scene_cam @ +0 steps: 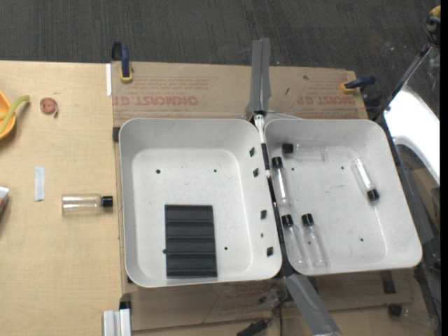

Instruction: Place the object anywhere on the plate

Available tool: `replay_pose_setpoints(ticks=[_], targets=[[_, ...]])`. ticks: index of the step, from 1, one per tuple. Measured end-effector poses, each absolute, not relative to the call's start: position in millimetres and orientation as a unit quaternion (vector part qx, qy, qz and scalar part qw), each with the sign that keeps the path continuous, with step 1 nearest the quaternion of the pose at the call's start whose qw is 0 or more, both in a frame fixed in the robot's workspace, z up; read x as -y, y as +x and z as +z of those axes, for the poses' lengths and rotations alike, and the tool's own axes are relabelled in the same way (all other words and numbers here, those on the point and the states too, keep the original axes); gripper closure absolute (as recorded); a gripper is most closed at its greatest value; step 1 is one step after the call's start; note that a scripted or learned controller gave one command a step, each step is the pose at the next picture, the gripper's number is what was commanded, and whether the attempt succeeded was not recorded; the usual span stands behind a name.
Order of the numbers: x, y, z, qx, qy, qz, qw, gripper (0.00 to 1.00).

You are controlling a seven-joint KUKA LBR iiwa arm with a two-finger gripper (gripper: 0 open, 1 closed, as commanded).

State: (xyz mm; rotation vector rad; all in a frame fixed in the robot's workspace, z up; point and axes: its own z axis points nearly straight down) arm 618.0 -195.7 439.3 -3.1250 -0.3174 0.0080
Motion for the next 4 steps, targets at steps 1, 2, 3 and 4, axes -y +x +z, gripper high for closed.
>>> replay_pose_setpoints(ticks=[1,2,3,4], targets=[[197,651.5,439,0.101,-0.995,0.0023,0.0,0.0],[223,578.5,440,0.1,-0.995,0.0027,0.001,0.0],[182,654.3,439,0.104,-0.995,0.0025,0.0,0.0],[222,643.6,439,0.101,-0.995,0.0026,0.0,0.0]])
